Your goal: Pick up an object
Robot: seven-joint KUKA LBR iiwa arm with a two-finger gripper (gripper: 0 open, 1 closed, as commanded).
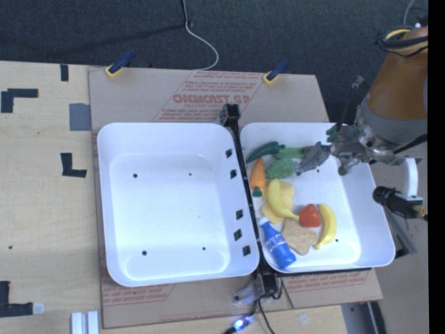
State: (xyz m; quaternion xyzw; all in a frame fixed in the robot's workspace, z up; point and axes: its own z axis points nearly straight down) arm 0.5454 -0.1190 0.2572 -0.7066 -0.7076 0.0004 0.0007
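Gripper [311, 157] hangs low over the upper part of the right bin [361, 207], just beside the green leafy vegetable [281, 167]; whether it is released or clenched I cannot tell.

Going left to right: the left bin [167, 200] sits beside the right one, whose near side holds an orange carrot [258, 175], a blue bottle [277, 245], a yellow banana [279, 197], a red tomato [310, 216] and a second banana [327, 226], all crowded together.

This looks like the approach step: nothing appears to be grasped. The next move calls for settling on one item and descending squarely onto it.
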